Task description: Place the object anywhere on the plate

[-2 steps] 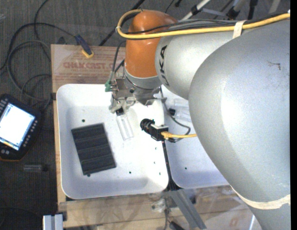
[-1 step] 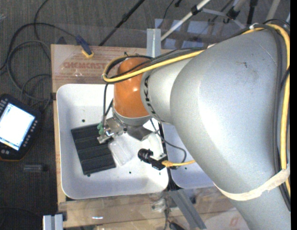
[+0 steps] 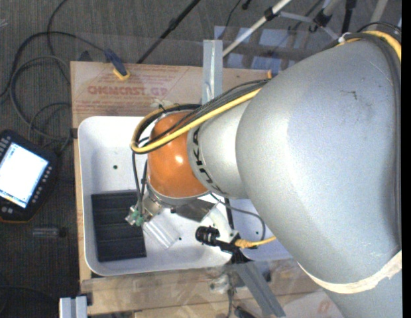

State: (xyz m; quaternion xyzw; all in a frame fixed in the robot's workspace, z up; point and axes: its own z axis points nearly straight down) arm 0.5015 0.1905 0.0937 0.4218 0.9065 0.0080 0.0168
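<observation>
Plate (image 3: 117, 234), dark and ridged, lies at the left bin's (image 3: 99, 148) near-left corner with your claw (image 3: 144, 218) hovering just beside its right edge, grip state impossible to tell and the object unidentifiable, so judge this the approach before any release.

**Readable markings on the bench and arm**

Faded red block lettering runs across the brown cardboard sheet (image 3: 136, 85) lying behind the white bin; it is too washed out to spell with certainty, though it looks like one long word followed by a shorter one. Dark letters stand on the grey arm's collar (image 3: 200, 161) just beside the orange band; they run sideways, are partly cut off by the curve, and appear to be the KUKA brand name. The handheld pendant's lit screen (image 3: 18, 174) shows content too small to read.
</observation>
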